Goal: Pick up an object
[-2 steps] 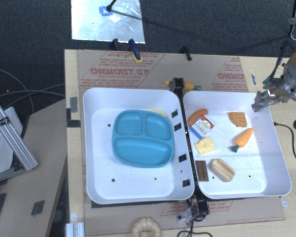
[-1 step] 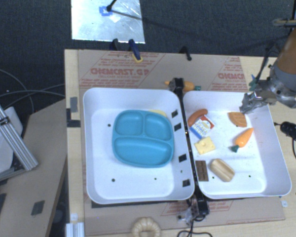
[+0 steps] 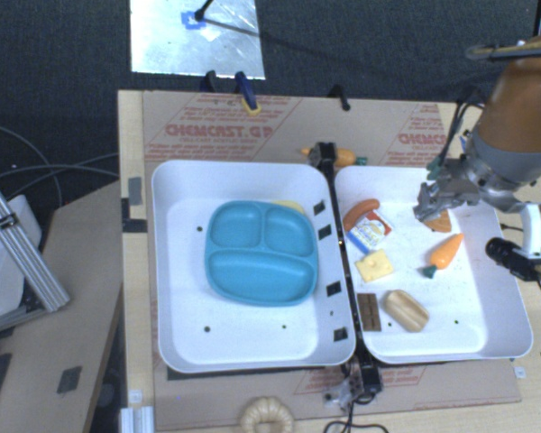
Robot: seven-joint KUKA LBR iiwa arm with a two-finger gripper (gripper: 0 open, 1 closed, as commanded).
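Here the claw point(image 3: 430, 207) sits over an orange wedge point(image 3: 440, 221); its grip can't be told.

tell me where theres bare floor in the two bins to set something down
Left white bin: bare strips on the left and front sides of the blue divided plastic tray. Right white bin: bare floor in front of the orange toy carrot, right of the tan bread roll. Crowded by the divider, around the yellow cheese wedge, and under the pincer.

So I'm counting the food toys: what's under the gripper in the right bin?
An orange-brown wedge-shaped piece pokes out below the gripper on the floor of the right bin. The gripper covers its upper part, so its full shape stays hidden.
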